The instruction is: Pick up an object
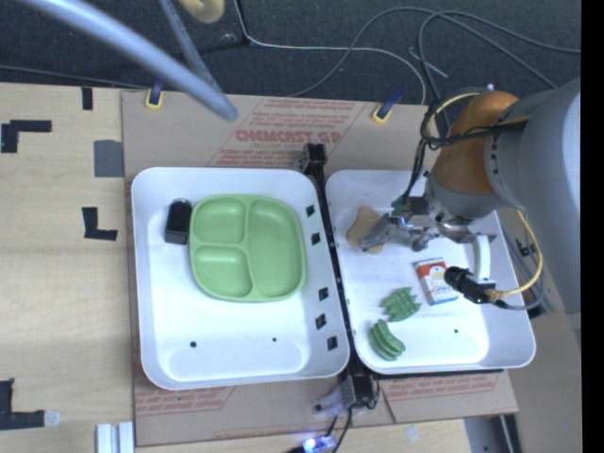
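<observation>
Tan block [364, 226]: the likeliest thing to pick, lying in the right bin's upper left part, near the divider.
Right bin [510, 347]: landmark; white and shallow.
Arm [528, 173]: reaches over the right bin's upper right.
Green plate [249, 247]: in the bin left of the right bin.
Gripper [382, 238]: low in the right bin, touching the block; whether it pinches cannot be told.
Card [433, 279]: near the right bin's middle.
Advice: centre the block, squeeze, lift straight.

Red "CHEMCAST GP" print on the cardboard sheet [283, 130]
</observation>
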